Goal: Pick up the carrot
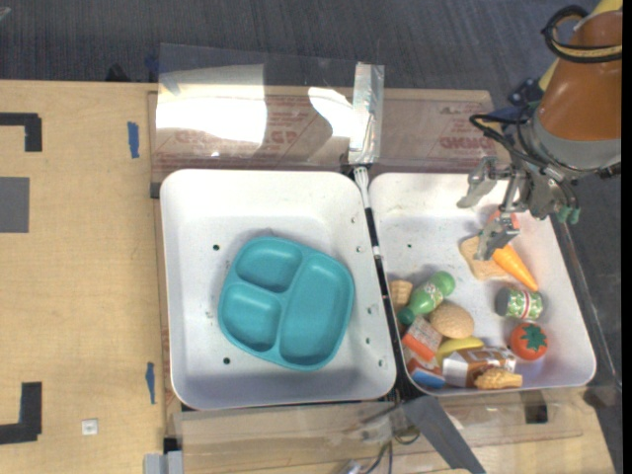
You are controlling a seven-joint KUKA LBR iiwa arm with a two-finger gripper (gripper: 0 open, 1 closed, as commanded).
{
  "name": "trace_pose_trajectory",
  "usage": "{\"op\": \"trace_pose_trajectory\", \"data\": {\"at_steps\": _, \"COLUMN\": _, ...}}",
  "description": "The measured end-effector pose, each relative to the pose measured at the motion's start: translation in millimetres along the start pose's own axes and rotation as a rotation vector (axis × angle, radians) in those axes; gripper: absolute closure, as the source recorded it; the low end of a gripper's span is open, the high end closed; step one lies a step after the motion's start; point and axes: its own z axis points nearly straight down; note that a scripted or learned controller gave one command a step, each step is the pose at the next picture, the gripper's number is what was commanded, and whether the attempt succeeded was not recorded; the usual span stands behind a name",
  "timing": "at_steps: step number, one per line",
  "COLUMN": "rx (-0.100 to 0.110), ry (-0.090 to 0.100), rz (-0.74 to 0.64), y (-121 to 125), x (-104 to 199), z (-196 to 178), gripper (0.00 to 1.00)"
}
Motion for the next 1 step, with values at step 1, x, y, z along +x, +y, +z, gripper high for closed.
{"op": "trace_pose_trajectory", "data": {"at_steps": 1, "rx": 0.001, "ry": -0.003, "rz": -0.130, "y": -40.9, "x": 52.0, "z": 111.1, "gripper": 0.00}}
